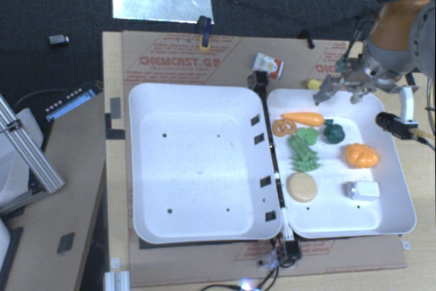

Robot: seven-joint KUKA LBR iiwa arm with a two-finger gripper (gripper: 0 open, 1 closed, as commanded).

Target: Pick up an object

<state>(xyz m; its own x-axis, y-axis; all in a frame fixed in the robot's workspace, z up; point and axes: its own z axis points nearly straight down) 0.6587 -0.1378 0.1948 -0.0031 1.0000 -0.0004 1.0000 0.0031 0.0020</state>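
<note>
I hold the gripper point(338, 87) above the far rim of the right bin point(392, 215), on the far side of the carrot point(303, 118) and apart from it. It carries nothing. Whether it stands wide or narrow I cannot tell at this resolution.

Every candidate object lies in the right bin. The carrot is the landmark: it lies crosswise near the far wall.

Procedure, as I judge it:
1. I select an isolated target. The orange pumpkin-like piece point(362, 155), nearside and arm-side of the carrot, has free space all round.
2. I avoid the crowded group just nearside of the carrot, where neighbours would foul the approach.
3. I centre over the target, descend vertically, close, then lift straight.

Count, right bin:
- Carrot: one.
- Pretzel point(283, 127), touching the carrot's end nearest the left bin point(197, 160): one.
- Dark green piece point(333, 132), just beside the carrot: one.
- Light green leafy pieces point(304, 150): two, as far as I can separate them.
- Orange pumpkin-like piece: one.
- Tan round piece point(302, 187): one.
- White block point(362, 189): one.

Bins on the bench point(68, 174): two.
</note>
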